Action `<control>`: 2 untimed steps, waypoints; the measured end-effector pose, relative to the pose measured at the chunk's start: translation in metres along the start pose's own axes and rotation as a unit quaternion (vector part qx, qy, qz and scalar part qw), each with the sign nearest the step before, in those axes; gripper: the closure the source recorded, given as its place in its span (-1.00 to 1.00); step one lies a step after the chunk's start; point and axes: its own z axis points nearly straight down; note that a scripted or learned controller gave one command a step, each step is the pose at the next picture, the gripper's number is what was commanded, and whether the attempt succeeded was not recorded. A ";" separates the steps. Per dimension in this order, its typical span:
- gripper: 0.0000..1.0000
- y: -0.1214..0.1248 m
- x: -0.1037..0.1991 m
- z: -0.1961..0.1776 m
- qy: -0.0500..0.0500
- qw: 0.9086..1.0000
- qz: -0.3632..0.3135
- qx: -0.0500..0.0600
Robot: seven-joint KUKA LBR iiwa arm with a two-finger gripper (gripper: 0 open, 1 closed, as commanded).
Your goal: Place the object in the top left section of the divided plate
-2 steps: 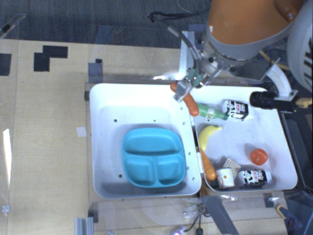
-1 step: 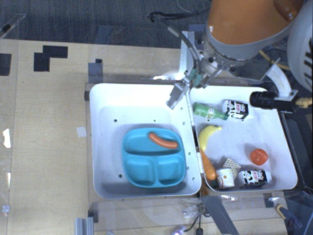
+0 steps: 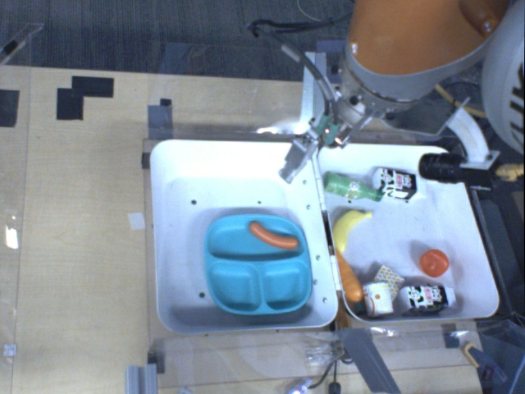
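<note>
1. Nearest the camera looms the grey and orange arm (image 3: 418,31), entering from the right; it hides much of the bench's far right corner, so anything moving beneath it would go unseen.
2. The gripper (image 3: 297,161) hangs above the ridge where the two white bins meet, near the far side of the left bin (image 3: 176,179). Whether it is spread or pressed together cannot be told, and nothing is visible in it.
3. The sausage (image 3: 274,235) lies in the long upper section of the blue divided plate (image 3: 258,263), towards its right end rather than its left.
4. The judged risk: the sausage may count as misplaced, and a corrective nudge could roll it across the low divider.
</note>
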 end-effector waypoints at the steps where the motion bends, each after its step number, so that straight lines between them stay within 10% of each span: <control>1: -1.00 0.000 0.000 0.000 0.000 1.000 0.000 0.000; 2: -1.00 0.000 0.000 0.000 0.000 1.000 0.000 0.000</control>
